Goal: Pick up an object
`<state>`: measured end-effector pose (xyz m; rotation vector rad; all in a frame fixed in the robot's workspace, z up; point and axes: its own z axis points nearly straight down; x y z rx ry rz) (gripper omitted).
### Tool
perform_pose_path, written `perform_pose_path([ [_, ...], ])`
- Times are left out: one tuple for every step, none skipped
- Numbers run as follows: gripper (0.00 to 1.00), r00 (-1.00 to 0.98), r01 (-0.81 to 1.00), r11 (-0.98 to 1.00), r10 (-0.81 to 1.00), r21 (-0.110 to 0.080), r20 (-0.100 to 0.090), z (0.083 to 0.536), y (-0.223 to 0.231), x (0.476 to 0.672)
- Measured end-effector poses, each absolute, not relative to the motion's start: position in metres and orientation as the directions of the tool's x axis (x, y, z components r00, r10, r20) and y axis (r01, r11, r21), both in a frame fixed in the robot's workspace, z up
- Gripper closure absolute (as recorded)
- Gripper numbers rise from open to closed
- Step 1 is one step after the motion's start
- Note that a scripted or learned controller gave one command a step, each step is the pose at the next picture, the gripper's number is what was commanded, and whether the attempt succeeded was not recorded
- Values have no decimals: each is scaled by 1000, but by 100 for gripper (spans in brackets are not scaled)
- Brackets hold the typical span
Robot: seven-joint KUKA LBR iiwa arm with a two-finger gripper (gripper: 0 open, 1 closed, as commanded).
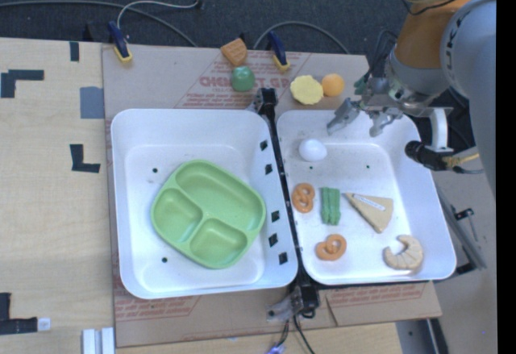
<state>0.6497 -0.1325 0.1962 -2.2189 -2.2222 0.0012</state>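
green divided plate in left bin; outside at 12 o'clock: brown block, green ball, blue clamps

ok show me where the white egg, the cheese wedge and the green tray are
egg (312, 150), camera view, middle of its top.
cheese wedge (372, 210), camera view, middle of its flat face.
green tray (208, 213), camera view, the ridge where its compartments meet.

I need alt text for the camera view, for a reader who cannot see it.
A grey robot arm's tool, fingers open, hovers over the right white bin's far edge, holding nothing. That bin contains a white egg, two pretzels, a green bean piece, a cheese wedge and a croissant; the left bin holds a green divided plate.
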Motion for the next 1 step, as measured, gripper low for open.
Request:
perform_pose_path([
  [0, -1, 1000, 1, 1000, 1, 0, 86, -126, 596],
])
